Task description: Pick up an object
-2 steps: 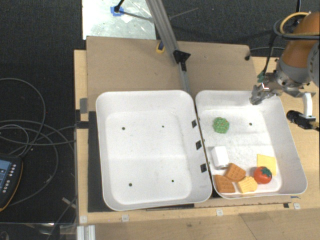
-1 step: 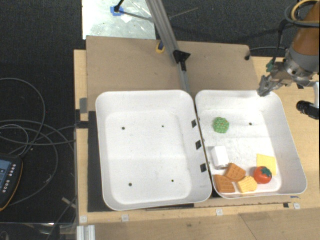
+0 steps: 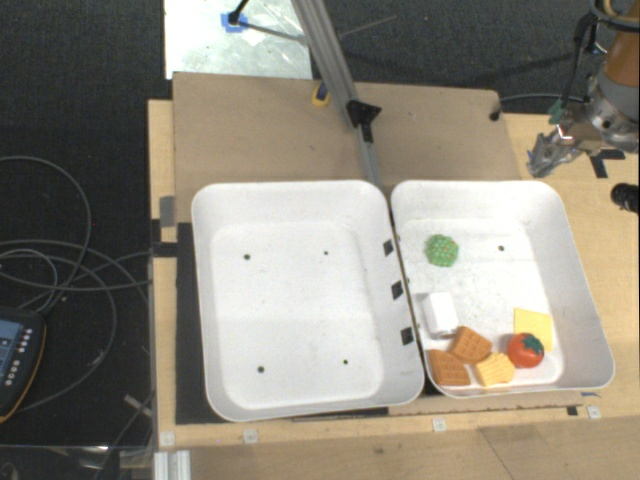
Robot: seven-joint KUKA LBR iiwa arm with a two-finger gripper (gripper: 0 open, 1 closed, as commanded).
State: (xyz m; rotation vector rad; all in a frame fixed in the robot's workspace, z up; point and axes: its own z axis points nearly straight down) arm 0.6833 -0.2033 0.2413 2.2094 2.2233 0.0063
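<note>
Up in the far right corner, the gripper (image 3: 548, 151) hangs over the bare bench, outside the right bin (image 3: 560, 218) and well apart from anything it could grab; honestly I can't tell how it's set, it's too small and blurry there. All the candidates sit in that right bin: a green ball (image 3: 441, 250) alone near the middle, then a crowd along the near edge, with a white block (image 3: 439, 313), two waffle-looking pieces (image 3: 469, 344) and (image 3: 449, 368), an orange-yellow cracker (image 3: 495, 369), a tomato (image 3: 526, 349) and a yellow wedge (image 3: 533, 325). My worry is that crowd: things there touch or nearly touch, so a descent could land on two at once or shove one against the bin wall. The ball looks easier to isolate but likely to roll away when nudged. The left bin (image 3: 215, 218) has no objects. Most of the arm is cut off by the frame, and the tomato partly overlaps the wedge's lower edge.
</note>
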